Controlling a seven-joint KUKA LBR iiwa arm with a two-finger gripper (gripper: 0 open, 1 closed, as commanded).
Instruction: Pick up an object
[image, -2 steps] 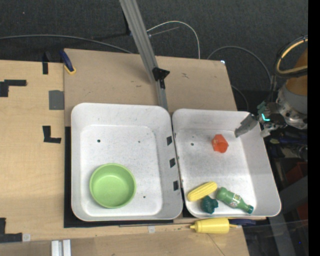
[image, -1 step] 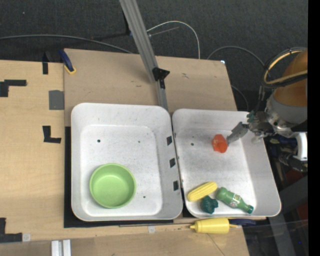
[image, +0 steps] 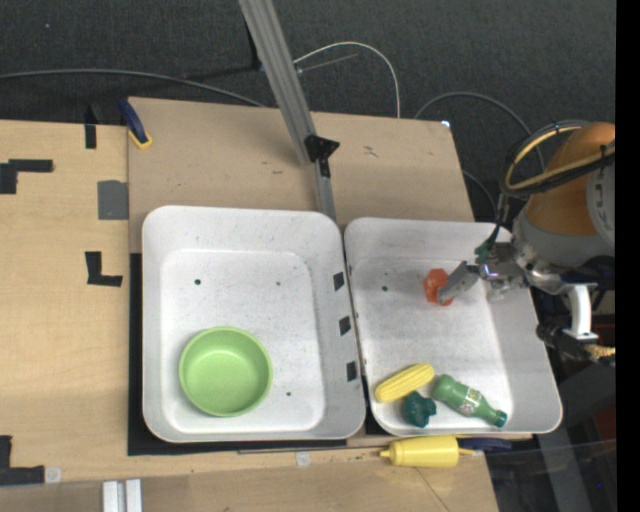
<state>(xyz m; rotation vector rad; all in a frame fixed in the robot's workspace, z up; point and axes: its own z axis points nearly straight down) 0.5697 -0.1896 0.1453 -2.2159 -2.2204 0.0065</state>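
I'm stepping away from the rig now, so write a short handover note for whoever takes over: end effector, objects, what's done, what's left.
End effector: low in the right bin, at the small red-orange object; finger state and any grasp cannot be told.
Right bin, near edge: yellow corn, dark green piece, green bottle.
Left bin: green bowl.
Yellow bottle lies on the bench outside the bins.
Done: nothing visibly lifted.
Left: confirm a grasp and lift an object.
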